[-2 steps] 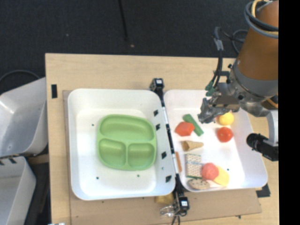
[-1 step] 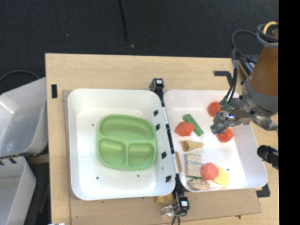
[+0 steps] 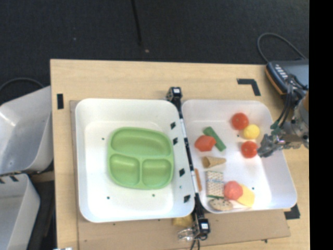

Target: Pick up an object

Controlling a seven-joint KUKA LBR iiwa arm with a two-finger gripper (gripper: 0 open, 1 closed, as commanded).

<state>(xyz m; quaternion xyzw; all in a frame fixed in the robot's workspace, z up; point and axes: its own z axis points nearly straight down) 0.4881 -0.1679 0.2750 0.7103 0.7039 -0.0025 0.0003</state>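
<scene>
The dark metal two-finger gripper (image 3: pixel 266 147) sits low at the right bin's (image 3: pixel 278 184) right side, just beside a round glossy red ball (image 3: pixel 249 148); whether it is open or closed cannot be told. Nearby lie a smooth yellow ball (image 3: pixel 252 132) and a red tomato-like ball (image 3: pixel 240 121). In the left bin (image 3: pixel 91 202) rests a matte green three-compartment plastic tray (image 3: pixel 140 157)
</scene>
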